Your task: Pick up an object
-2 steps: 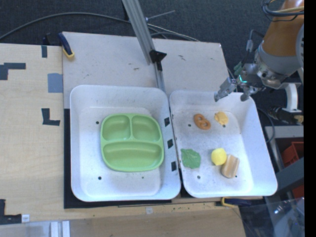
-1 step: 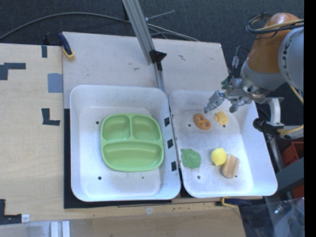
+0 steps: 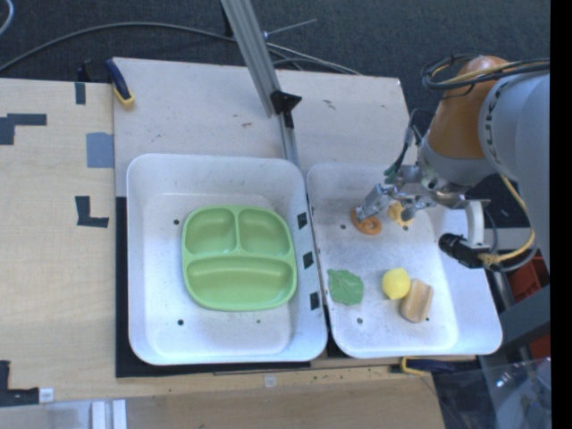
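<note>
I see the arm [image 3: 487,123] coming in from the right edge of the frame, orange band up top, wrist angled down-left into the right bin [image 3: 465,329]. The gripper [image 3: 380,208] sits low over the upper-left part of that bin, right above a small orange-brown ring-shaped piece [image 3: 367,226]. The tip looks to be touching or just over the ring — I can't tell which, and I can't tell whether the tool is released or clenched; the tip is too small and cluttered to read. Nothing visibly lifted off the bin floor.

Other pieces in the right bin, all toward the lower half of the frame:
- green leaf-shaped piece [image 3: 345,286], near the bin's left wall
- yellow ball [image 3: 396,283], right of the leaf
- tan block [image 3: 416,301], touching or just beside the ball on its lower right

Left bin [image 3: 147,239] holds a green divided plate [image 3: 239,257], three compartments, lying flat about centre.

A grey metal post [image 3: 250,38] runs from the top of the frame down to the gap between the bins. Blue-and-yellow clamp [image 3: 119,82] at the upper left, on the bench board [image 3: 197,105].
</note>
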{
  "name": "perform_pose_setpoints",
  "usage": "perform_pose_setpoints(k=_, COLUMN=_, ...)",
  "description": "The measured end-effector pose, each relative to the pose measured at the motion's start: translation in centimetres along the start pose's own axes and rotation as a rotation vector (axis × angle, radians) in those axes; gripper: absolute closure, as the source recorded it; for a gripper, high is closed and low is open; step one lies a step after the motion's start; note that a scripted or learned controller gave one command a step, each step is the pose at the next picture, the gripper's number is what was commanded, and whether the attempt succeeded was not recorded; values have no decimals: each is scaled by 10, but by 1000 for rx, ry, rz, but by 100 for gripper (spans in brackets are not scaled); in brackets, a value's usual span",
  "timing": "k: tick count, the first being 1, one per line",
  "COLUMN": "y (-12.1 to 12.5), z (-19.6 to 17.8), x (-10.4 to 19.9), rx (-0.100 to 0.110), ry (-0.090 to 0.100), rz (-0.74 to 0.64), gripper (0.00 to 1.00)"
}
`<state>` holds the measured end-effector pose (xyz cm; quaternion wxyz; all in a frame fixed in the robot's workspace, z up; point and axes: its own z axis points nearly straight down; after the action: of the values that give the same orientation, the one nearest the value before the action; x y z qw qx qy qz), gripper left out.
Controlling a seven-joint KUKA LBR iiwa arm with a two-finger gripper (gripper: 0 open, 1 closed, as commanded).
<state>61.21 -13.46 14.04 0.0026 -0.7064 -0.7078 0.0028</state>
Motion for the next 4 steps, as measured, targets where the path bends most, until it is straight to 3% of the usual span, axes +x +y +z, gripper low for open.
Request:
perform_pose_setpoints(k=1, y=0, z=53, x=1, rx=-5, ry=-1, rz=-1, gripper=0)
perform_pose_setpoints(k=2, y=0, z=41, x=1, rx=-5, ry=0, rz=-2, gripper=100)
perform_pose_setpoints(k=4, y=3, z=-77, x=0, rx=-13, ry=-1, rz=0, gripper=100)
